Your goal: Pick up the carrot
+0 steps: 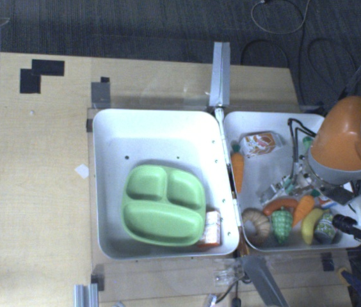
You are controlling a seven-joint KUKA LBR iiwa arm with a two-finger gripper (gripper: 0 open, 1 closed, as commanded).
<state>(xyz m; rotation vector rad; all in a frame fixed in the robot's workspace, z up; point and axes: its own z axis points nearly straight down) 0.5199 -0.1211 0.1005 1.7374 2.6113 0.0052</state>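
The left bin holds a green divided plate and a small orange-and-white packet at its lower right. The right bin holds a carrot lying along its left wall, a bread-printed packet, a mushroom, a banana and another carrot just beside the gripper, whose grip cannot be told. "KU" reads on the arm.
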